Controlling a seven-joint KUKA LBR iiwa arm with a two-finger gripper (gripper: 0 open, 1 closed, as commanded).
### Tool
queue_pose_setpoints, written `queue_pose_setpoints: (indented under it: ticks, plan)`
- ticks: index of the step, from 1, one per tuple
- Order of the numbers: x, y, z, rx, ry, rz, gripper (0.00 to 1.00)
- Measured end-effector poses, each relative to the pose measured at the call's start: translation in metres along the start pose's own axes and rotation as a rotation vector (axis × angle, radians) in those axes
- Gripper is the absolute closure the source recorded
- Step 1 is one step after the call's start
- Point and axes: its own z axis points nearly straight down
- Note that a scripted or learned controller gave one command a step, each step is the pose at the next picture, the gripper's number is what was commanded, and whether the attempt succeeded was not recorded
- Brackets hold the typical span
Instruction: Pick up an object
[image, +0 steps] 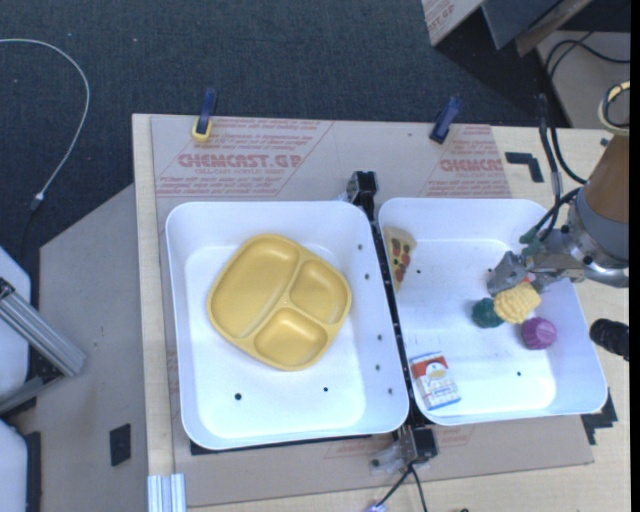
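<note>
My gripper (520, 274) hangs over the right bin (470, 225), at its right side. Directly below and touching it in the picture lies a yellow knobbly toy (517, 302). A dark green toy (486, 314) sits against the yellow one's left side. A purple toy (539, 333) lies just to the lower right. A small red-and-white carton (434, 380) rests in the bin's near left corner. An orange-and-yellow slice-shaped toy (399, 256) leans on the left wall.
The left bin (200, 400) bears a yellow divided plate (280, 300). A black clamp (363, 186) joins the bins at the back. Blue clips (445, 120) pin the cardboard sheet. Cables run at the right.
</note>
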Motion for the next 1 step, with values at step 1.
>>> queue_pose_setpoints:
  ticks: [1]
  plan:
    - [0.0458, 0.0080, -0.0042, 0.004, 0.003, -0.004, 1.00]
